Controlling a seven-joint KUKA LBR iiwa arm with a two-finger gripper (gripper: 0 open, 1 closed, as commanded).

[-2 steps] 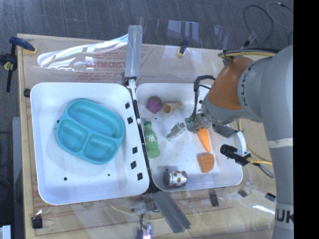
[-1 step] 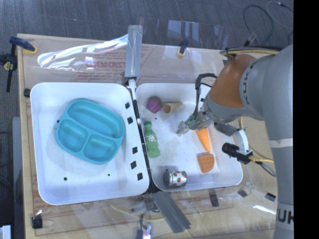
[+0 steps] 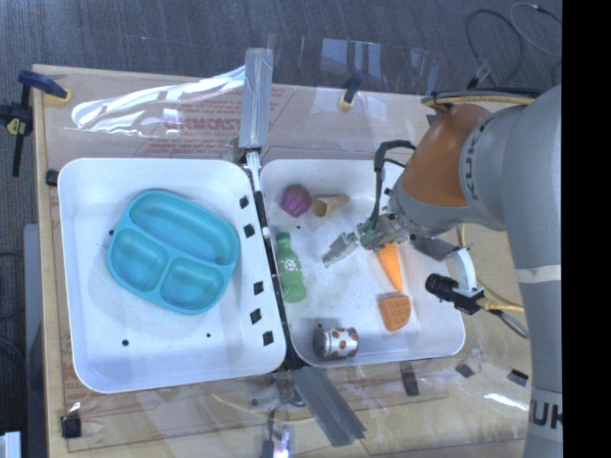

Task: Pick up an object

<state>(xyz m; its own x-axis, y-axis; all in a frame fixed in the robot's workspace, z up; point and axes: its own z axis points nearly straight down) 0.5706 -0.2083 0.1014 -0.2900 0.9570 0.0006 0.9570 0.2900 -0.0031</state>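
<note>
Light wooden bench [image 3: 401,418] carries two shallow white plastic bins side by side: left bin [image 3: 86,351], right bin [image 3: 439,337], touching mid-bench. Crumpled clear plastic sheet [image 3: 162,103] lies along the bench's far edge, toward the left corner.

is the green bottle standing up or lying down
Lying down: the green bottle shows its full length along the right bin's floor, beside the divider.

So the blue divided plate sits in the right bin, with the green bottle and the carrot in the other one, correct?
Not quite. The camera view shows the blue divided plate in the left bin. The green bottle and the carrot are in the right bin, as you said: the other one.
</note>
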